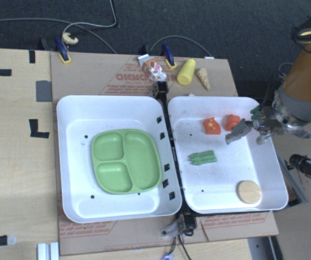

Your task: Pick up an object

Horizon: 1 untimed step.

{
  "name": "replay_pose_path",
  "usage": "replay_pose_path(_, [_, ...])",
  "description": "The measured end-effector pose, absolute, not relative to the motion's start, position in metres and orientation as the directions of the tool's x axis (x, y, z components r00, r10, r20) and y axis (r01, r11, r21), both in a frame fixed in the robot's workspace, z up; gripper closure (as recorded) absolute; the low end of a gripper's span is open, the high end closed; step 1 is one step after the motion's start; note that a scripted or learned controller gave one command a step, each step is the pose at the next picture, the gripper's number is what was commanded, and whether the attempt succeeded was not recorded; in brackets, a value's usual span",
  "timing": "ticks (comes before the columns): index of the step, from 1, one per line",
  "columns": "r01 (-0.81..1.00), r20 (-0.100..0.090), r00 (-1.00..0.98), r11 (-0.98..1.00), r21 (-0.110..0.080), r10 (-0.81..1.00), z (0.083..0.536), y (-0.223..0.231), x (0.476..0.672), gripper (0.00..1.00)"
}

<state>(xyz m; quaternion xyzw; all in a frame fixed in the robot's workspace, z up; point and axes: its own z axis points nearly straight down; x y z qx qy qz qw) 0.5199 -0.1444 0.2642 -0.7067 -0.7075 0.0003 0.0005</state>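
Over the right bin (263, 161), your end effector (248, 132) hovers with fingers apart and empty, just beside two red pieces (222, 124). A green item (202, 157) and tan disc (249, 192) lie nearby; nothing is grasped yet.

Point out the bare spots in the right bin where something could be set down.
In the right bin, bare floor lies between the green piece and the tan disc, and along the left wall below the green piece. It is crowded at the top, around the two red pieces and the gripper.
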Motion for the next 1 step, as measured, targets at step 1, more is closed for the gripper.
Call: replay_pose_path(1, [1.0, 0.001, -0.001, 0.001, -0.004, 1.0, 0.1707, -0.1297, 0.5445, 0.0])
